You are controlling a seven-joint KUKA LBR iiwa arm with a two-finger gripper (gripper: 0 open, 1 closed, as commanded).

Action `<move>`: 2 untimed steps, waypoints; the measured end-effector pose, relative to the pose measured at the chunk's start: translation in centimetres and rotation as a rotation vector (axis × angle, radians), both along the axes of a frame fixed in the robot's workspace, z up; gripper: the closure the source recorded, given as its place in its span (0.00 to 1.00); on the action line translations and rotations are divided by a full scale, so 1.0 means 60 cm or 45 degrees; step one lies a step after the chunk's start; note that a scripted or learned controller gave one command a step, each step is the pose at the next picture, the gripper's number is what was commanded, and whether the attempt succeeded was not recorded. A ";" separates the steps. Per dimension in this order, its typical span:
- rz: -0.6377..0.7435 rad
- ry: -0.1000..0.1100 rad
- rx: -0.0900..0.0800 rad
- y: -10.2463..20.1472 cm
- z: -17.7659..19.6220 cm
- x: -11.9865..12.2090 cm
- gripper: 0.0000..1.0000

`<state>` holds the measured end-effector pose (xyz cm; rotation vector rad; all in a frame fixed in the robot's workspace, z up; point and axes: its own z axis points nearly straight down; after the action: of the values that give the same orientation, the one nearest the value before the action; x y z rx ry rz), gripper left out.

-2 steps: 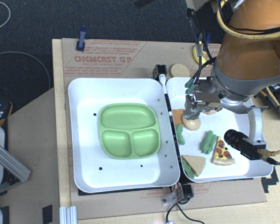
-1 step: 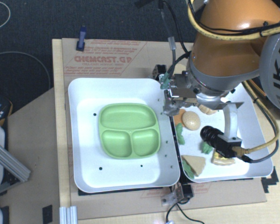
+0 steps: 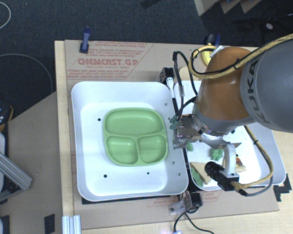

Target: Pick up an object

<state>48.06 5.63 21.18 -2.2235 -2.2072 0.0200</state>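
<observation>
Dark blue-grey carpet [image 3: 34, 18] surrounds the bench; a thin white cable [image 3: 2, 13] loops across it at the upper left.

A robotics lab: KUKA arm [image 3: 263, 87], white bins [image 3: 83, 130] on a cabled bench [image 3: 107, 57].

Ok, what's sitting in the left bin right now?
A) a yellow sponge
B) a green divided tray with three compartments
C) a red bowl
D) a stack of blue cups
B: the left bin holds a green divided tray, lying flat with one long compartment at its far side and two smaller ones at its near side, while the arm is over the right bin.
</observation>
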 end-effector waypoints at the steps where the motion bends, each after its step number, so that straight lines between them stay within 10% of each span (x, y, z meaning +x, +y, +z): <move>1: 0.013 -0.042 0.008 0.011 0.264 0.000 1.00; 2: 0.000 -0.008 0.005 -0.145 -0.031 -0.004 1.00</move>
<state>47.81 -3.08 19.33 -2.2246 -2.2086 0.0088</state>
